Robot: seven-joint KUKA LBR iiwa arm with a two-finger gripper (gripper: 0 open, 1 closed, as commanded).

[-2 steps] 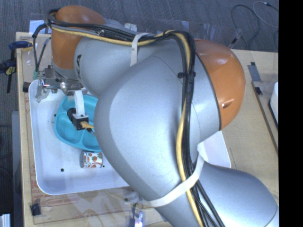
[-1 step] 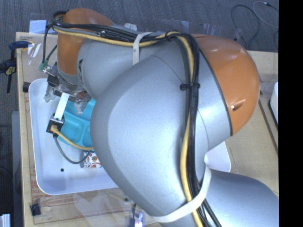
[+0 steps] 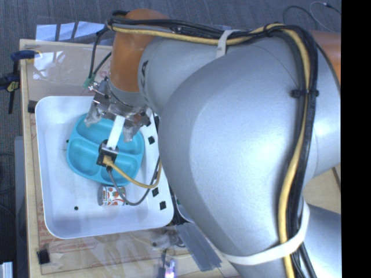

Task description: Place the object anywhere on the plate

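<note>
The grey two-finger gripper [image 3: 110, 122] hovers over the blue divided plastic plate [image 3: 81, 155] mid-bin; its jaws' state cannot be told. Near the white bin's [image 3: 46, 114] front edge lies a small printed can [image 3: 111, 196], probably light, rigid and slippery, best pinched across its middle.

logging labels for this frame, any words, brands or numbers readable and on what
None can be read.
The small can in the left bin, just below the blue plate, has an orange and white printed pattern, too blurred to read.
The arm shows no legible marking.
</note>
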